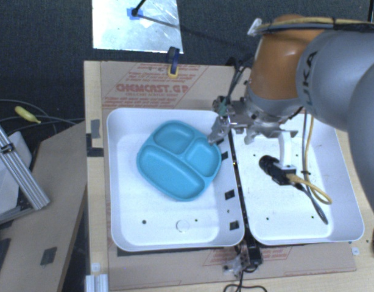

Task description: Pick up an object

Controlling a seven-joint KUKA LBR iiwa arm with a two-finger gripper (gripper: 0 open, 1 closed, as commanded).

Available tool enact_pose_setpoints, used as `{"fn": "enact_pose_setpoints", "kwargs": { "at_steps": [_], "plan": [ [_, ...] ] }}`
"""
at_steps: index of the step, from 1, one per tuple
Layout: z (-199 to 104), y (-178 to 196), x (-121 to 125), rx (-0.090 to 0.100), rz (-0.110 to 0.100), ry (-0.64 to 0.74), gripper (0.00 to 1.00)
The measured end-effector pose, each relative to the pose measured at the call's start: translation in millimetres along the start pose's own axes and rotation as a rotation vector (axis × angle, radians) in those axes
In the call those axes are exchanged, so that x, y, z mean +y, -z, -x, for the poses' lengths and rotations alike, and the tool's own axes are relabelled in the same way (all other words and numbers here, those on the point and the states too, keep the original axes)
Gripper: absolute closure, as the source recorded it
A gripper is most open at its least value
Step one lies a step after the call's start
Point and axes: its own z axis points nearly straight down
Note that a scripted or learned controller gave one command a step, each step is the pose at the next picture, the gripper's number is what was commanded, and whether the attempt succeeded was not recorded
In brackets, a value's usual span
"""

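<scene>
The jaws (218,132) touch the near rim of the blue plate (178,160); whether they pinch it I cannot tell. Lifting is left.

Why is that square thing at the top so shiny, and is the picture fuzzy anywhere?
In the camera view, the silvery sheet at the top bounces light back as glare; the blue plate in the left bin looks evenly lit with a soft shadow under its edge; the big grey arm close to the camera looks a bit soft.
</scene>
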Motion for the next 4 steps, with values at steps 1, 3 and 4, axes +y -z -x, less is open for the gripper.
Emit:
{"fn": "enact_pose_setpoints", "kwargs": {
  "at_steps": [1, 3, 4],
  "plan": [
    [-48.2, 98.7, -36.5, 0.0, 0.011, -0.002, 0.0],
    [-101.1, 220.1, -64.7, 0.001, 0.008, -0.002, 0.0],
    [-132.2, 305.8, -100.4, 0.002, 0.012, -0.003, 0.0]
  ]
}}
